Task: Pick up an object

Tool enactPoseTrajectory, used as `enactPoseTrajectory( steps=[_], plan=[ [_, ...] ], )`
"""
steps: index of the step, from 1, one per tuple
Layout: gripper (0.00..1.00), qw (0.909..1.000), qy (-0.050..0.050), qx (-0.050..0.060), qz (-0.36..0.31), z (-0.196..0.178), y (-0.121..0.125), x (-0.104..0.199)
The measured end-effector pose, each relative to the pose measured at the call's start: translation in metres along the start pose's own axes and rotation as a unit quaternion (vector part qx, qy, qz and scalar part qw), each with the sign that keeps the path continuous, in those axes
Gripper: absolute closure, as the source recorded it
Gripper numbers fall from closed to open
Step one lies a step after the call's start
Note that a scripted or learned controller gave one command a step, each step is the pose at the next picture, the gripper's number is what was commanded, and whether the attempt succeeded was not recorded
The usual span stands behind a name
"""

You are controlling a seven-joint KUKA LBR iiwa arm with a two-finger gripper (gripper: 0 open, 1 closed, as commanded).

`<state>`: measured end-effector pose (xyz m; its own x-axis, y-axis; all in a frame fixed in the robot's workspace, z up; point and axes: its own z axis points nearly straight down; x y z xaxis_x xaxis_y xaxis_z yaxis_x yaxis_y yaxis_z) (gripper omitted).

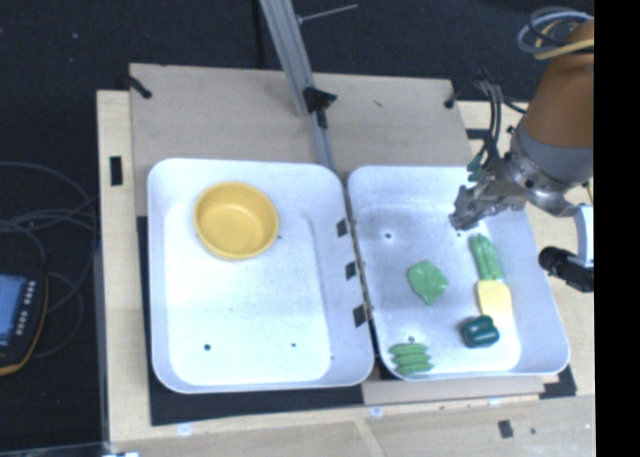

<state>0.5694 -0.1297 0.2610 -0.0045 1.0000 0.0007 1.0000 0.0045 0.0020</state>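
Gripper (466, 213) hangs over the right bin (400, 185), upper right, just above the long green piece (486, 256), probably lining up. Can't tell how wide it's spread.

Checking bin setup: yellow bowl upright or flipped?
Upright. The yellow bowl in the left bin shows its open hollow and rim facing up.

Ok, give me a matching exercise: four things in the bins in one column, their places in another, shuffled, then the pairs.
Things:
1. yellow bowl
2. ridged green piece
3. dark green block
4. gripper

Places:
A. right bin, front left corner
B. over the right bin's back part
C. left bin, back left part
D. right bin, front right, beside the yellow block

Pairs: 1-C, 2-A, 3-D, 4-B
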Motion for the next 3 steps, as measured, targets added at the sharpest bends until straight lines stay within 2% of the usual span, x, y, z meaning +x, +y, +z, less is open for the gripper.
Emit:
enactPoseTrajectory(
  steps=[1,2,3],
  plan=[
    [1.00,1.0000,0.000,0.001,0.000,0.009,-0.007,0.060],
    [1.00,1.0000,0.000,0.000,0.000,0.001,-0.011,0.111],
    [1.00,1.0000,0.000,0.001,0.000,0.015,-0.012,0.170]
  ],
)
